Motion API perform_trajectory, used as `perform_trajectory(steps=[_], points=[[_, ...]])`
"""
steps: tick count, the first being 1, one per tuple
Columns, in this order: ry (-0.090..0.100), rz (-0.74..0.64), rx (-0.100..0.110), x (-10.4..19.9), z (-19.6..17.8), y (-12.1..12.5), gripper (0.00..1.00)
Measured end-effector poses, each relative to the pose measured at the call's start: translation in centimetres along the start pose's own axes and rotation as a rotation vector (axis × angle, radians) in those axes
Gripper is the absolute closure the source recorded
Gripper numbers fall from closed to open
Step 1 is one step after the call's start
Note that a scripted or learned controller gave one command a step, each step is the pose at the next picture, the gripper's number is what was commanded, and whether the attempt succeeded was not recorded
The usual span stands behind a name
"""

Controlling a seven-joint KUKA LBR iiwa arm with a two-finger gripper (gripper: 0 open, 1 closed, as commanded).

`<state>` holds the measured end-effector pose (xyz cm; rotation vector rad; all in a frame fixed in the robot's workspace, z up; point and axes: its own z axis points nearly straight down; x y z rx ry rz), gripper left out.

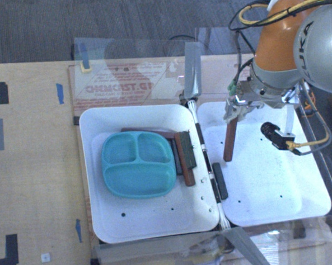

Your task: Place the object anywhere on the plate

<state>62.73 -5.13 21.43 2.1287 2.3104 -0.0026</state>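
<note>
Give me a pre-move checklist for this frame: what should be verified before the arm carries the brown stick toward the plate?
1. Object in the hand: ok. The top of the brown stick sits between the fingers, hanging down over the right bin.
2. Stick lifted off the bin floor: cannot tell from this slanted view.
3. Plate position: ok. The teal plate lies flat in the left bin, compartments facing up.
4. Plate surface free: ok, though dark blocks rest along its right edge.
5. Path across the divider: cannot tell. The bin walls meet between stick and plate; clearance height is unclear.
</note>
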Motion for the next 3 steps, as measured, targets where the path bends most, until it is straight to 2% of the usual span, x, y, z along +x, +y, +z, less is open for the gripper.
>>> perform_trajectory(steps=[1, 2, 3], points=[[0.001, -0.113, -0.002, 8.8, 2.9, 0.9, 1.0], [0.002, -0.351, 0.0, 16.8, 3.8, -0.6, 1.0], [0.001, -0.35, -0.001, 16.7, 3.8, -0.6, 0.0]])
